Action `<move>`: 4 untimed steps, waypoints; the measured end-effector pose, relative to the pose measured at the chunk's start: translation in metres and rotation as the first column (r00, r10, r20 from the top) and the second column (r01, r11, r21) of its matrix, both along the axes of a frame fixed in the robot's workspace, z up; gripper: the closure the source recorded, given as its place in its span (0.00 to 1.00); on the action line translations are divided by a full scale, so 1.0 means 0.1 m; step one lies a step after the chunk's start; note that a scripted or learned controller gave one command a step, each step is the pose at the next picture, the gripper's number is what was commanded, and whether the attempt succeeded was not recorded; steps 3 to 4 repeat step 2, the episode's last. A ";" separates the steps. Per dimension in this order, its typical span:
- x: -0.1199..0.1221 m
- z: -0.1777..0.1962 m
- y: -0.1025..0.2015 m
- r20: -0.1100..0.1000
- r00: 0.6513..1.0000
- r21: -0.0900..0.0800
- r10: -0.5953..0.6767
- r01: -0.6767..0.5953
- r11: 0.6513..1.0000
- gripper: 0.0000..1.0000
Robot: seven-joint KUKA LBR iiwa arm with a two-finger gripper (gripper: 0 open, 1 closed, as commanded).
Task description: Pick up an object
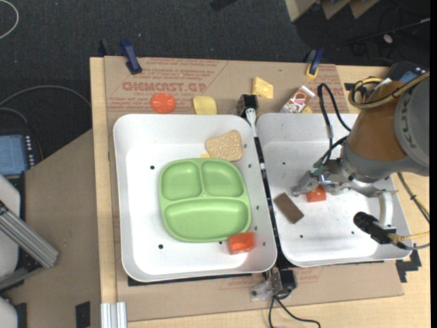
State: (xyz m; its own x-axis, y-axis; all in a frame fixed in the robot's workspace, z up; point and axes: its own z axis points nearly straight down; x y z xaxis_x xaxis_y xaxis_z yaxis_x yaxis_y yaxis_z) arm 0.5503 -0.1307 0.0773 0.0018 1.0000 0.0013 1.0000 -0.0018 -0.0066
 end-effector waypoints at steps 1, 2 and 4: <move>0.03 0.18 -0.01 0.011 1.000 -0.003 -0.001 0.001 1.000 1.00; 0.16 1.14 0.87 0.018 1.000 0.001 0.012 -0.012 1.000 1.00; 0.16 1.14 0.87 0.018 1.000 0.001 0.012 -0.012 1.000 1.00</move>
